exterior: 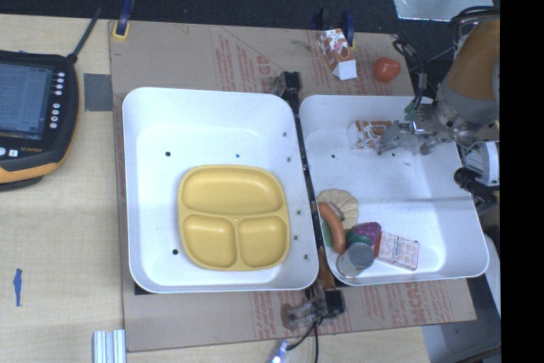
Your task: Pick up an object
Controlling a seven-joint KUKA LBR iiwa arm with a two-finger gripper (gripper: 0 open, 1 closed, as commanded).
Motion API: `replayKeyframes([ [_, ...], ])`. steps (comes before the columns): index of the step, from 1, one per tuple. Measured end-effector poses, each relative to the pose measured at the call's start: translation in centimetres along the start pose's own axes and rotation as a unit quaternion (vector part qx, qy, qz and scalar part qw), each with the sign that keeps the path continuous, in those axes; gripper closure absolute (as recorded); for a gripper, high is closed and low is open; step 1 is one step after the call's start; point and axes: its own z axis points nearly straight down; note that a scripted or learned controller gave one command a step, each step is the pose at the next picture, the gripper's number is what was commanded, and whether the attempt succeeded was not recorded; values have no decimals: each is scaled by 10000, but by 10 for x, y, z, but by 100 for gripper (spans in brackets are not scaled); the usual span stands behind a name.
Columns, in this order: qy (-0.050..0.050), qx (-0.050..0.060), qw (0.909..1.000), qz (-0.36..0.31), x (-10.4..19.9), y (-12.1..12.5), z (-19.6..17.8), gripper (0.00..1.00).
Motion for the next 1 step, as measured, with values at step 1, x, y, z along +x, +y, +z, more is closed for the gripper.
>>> replayKeyframes([
  [1,-13,140,9999,-4,23,22,12,0],
])
